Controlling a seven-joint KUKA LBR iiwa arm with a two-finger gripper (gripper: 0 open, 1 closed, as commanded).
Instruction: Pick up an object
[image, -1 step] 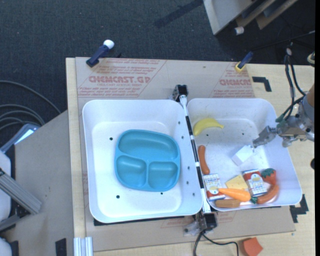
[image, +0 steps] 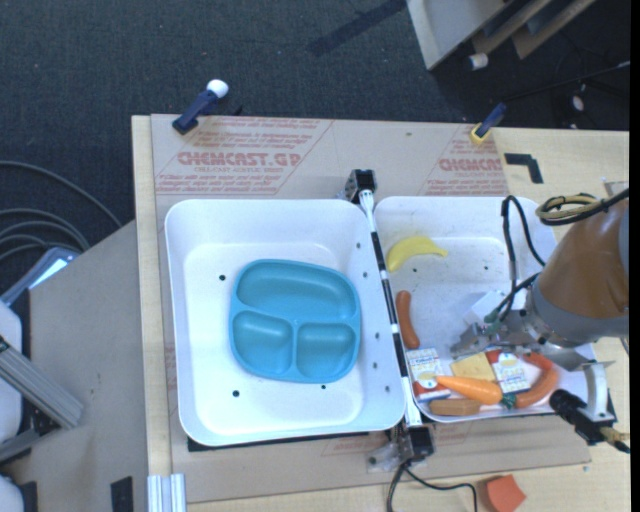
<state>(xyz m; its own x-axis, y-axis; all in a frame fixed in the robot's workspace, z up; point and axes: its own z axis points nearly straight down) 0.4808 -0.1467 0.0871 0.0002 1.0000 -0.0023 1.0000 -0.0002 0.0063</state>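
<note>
carrot just below gripper, gripper state cannot be told, right bin

Counted: two white bins, one blue plate, one banana, one carrot, two sausages.

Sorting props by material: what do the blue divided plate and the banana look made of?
Blue divided plate: probably moulded plastic, given its even colour, soft sheen and rounded compartments. Banana: likely a plastic toy, uniformly yellow and smooth with no spots, though real fruit can't be ruled out.
</note>
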